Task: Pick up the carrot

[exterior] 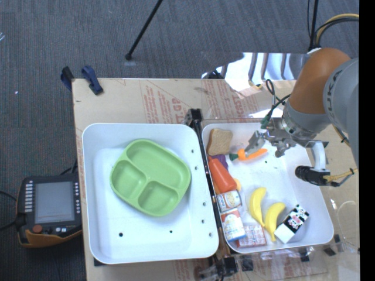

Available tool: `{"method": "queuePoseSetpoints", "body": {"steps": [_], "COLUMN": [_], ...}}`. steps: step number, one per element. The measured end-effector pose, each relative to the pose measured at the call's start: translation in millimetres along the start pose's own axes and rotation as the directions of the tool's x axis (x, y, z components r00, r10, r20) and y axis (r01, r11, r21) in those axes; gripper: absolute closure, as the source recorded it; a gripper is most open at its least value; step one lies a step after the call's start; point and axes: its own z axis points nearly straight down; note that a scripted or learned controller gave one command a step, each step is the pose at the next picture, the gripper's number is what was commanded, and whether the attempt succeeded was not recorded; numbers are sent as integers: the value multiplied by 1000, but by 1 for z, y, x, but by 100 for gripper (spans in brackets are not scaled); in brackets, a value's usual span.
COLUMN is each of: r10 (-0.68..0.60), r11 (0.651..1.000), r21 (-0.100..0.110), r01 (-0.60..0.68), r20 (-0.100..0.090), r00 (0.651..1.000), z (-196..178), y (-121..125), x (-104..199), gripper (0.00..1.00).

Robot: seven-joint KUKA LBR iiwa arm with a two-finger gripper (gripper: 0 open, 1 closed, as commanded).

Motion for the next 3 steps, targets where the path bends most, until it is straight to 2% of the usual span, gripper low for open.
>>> {"method": "queuePoseSetpoints", "body": {"steps": [1,2,3], "r10": [163,158,158], "r11": [986,987,987], "r21": [-34,-31,-30], "r01": [-164,-159,-158], "r20": [-11,-13,-12], "r00": [986,987,987], "z": [48,39,40], "y": [26,27,27], "x": [-3,-2,-2], "gripper": [0,100,0]}}
